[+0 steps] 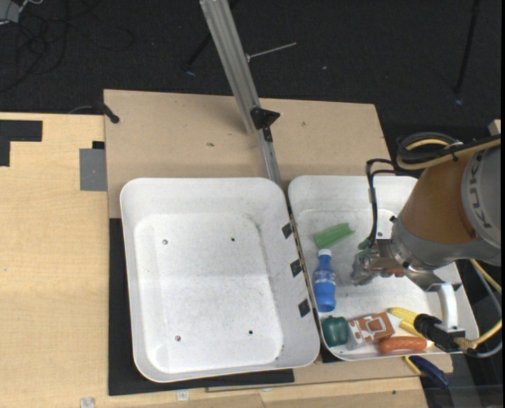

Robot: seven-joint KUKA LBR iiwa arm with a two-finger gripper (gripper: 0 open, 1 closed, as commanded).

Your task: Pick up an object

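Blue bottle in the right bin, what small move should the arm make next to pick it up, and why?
Probably shift the hand toward the blue bottle and lower: it sits just beside the bottle in the right bin, with nothing seen between it and the bottle.

From here I can't make out the gripper (365, 269): it is a small grey blur low in the right bin (337, 195), its fingers too dim to read. The arm (444, 215) covers that bin's right rim and far right corner. The clutter at the near edge (387, 330) blurs together; I can't name it.
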